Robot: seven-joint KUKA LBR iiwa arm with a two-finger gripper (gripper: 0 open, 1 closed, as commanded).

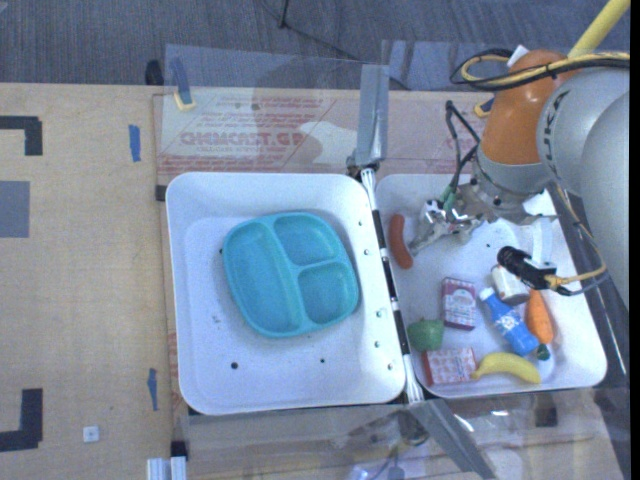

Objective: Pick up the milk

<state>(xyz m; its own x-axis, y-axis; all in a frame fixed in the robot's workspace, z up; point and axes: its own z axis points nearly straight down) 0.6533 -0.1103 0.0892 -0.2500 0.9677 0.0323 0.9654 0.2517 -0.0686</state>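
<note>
The arm (560,108) reaches in from the right and hangs over the upper part of the right bin (590,368), its claw (440,223) low near the bin's upper left corner, just right of a reddish sausage (400,241) that lies along the bin's left wall. Whether the claw's fingers are apart or together I cannot tell, and nothing is seen between them. The milk (510,320) (a small blue-and-white bottle lying on its side) rests toward the right of the same bin, well apart from the claw, with a carrot (540,318) just beside it on the right and a banana (508,368) below it. A small red carton (459,302) lies to the milk's left, a green fruit (426,333) and a pink packet (449,365) near the bin's lower left. The left bin (200,208) on the tabletop (80,268) holds a turquoise divided plate (290,275).
</note>
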